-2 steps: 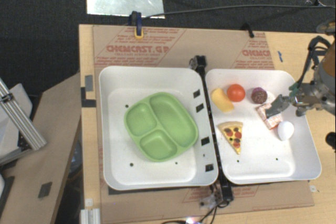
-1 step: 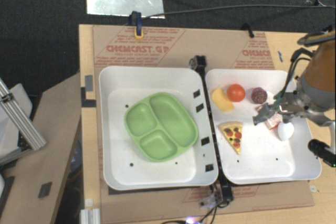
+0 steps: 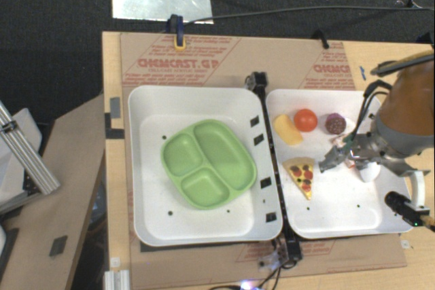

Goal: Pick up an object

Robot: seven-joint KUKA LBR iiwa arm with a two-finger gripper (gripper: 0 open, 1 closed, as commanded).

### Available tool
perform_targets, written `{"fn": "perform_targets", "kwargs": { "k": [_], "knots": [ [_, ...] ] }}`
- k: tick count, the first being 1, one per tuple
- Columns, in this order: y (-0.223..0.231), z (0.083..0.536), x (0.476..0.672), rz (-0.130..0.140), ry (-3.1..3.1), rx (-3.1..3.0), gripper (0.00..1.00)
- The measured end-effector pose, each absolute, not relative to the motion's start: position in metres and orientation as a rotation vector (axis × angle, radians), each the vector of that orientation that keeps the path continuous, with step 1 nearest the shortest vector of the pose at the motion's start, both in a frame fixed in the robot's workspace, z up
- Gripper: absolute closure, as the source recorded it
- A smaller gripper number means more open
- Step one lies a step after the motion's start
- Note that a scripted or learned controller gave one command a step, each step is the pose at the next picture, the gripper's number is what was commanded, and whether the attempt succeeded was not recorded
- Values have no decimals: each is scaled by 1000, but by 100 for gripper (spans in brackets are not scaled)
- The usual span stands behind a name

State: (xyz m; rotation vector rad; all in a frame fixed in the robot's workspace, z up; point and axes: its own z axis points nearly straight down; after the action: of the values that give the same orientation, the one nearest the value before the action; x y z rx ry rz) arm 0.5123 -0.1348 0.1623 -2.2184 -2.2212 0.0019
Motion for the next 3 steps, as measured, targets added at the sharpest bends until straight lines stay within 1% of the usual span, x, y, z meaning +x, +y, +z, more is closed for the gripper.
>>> {"fn": "perform_targets", "kwargs": {
  "k": [1, 2, 3],
  "knots": [
    [-138, 100, 510, 2, -2221, -2218, 0],
    [-139, 114, 512, -2, -2224, -2221, 100],
    [-139, 157, 515, -4, -2228, -2220, 100]
  ]
}}
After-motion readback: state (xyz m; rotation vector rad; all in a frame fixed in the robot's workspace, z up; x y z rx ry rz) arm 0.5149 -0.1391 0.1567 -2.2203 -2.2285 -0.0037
